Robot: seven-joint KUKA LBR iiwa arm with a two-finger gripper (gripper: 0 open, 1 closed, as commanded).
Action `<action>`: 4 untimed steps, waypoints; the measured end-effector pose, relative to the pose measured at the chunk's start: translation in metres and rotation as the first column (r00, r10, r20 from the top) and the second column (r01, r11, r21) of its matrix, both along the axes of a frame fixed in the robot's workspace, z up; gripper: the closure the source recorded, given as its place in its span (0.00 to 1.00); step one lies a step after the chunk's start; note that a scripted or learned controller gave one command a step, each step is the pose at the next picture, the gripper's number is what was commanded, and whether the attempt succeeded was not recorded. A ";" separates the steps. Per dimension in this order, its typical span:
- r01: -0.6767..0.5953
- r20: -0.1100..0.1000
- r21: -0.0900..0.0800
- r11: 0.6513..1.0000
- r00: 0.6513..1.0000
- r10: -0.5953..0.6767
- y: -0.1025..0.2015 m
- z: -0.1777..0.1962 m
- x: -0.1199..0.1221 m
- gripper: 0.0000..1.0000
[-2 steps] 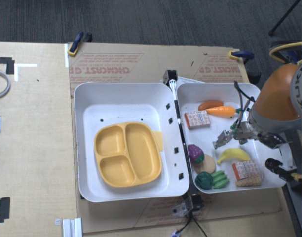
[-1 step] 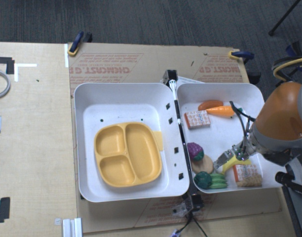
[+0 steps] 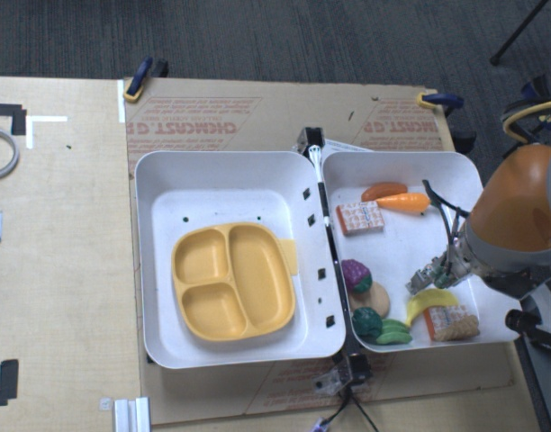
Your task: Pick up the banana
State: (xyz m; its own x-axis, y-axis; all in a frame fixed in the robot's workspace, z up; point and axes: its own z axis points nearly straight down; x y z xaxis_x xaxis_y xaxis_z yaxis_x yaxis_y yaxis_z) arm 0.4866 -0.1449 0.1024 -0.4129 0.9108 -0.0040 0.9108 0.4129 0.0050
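End effector (image 3: 430,275) sits low in the right bin (image 3: 397,171), right at the upper end of the banana (image 3: 426,303); whether it is open or closed I cannot tell. Banana lies near the bin's front wall, beside a packaged snack (image 3: 453,323) and green vegetable (image 3: 394,332). Bare bin floor lies between it and the carrot (image 3: 403,202). Arm (image 3: 519,214) reaches in over the right rim, wrist angled down and leftward.

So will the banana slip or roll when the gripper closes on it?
The banana looks like glossy toy plastic, so probably stiff, light and a bit slippery. Its curve may let it pivot rather than roll. It lies against the box, which could get nudged by the gripper.
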 end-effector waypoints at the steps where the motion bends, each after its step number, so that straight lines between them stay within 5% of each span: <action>1: -0.001 0.000 0.000 1.000 1.000 0.001 0.000 0.000 0.000 0.00; 2: -0.322 0.002 -0.005 0.947 0.947 0.322 0.030 -0.007 -0.006 0.00; 3: -0.415 0.003 -0.010 0.910 0.910 0.415 0.040 -0.001 -0.006 0.00; 4: -0.414 0.001 -0.004 0.910 0.910 0.414 0.042 0.008 -0.006 1.00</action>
State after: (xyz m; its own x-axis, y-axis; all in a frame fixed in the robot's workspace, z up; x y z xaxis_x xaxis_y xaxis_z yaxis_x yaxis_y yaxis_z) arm 0.4809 -0.1025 0.1103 -0.7532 0.6577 -0.0077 0.6577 0.7533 0.0040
